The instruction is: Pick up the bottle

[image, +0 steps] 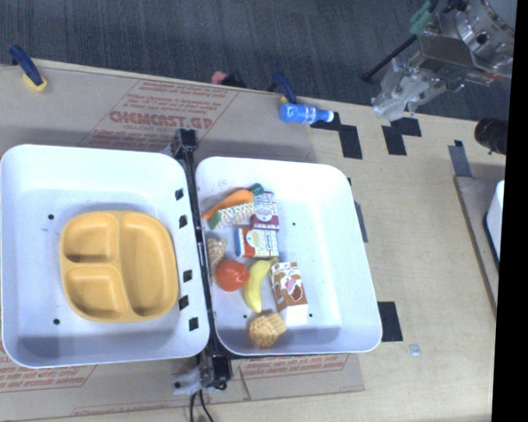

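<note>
A small blue bottle with a pale end lies on its side on the cardboard, just beyond the far rim of the right bin. My gripper hangs high at the upper right, beyond the bench's far edge and to the right of the bottle, well apart from it. Nothing shows in the gripper. Packed in the left half of the right bin are toy foods: a carrot, small cartons, a tomato, a banana and a brown carton.
The left bin holds a yellow divided plate. Blue clamps grip the cardboard's far edge, one close to the bottle. Black tape marks dot the bench on the right.
</note>
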{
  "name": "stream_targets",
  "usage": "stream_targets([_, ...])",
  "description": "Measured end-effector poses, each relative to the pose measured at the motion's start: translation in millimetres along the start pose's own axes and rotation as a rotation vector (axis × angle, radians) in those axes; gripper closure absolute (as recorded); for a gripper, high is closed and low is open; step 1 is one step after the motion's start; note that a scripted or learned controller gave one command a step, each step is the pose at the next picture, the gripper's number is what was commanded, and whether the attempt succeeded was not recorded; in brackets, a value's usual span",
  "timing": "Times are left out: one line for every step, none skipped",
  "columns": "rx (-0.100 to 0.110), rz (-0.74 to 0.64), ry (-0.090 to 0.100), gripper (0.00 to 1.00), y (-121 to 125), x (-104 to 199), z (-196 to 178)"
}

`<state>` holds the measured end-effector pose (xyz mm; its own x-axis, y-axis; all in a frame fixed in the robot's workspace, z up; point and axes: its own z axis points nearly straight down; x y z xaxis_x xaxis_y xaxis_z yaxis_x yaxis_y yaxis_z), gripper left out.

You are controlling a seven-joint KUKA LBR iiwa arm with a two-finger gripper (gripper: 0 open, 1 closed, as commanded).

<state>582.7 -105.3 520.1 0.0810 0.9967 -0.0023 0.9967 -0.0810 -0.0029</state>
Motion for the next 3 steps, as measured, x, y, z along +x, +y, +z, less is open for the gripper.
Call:
stream_targets([0.0,-0.175,0.001,1.0,-55,-42,109])
stream_targets([0.0,-0.187,0.001,1.0,-91,-114,146])
stream_targets([0.0,-0.404,0.002,1.0,-97,-113,196])
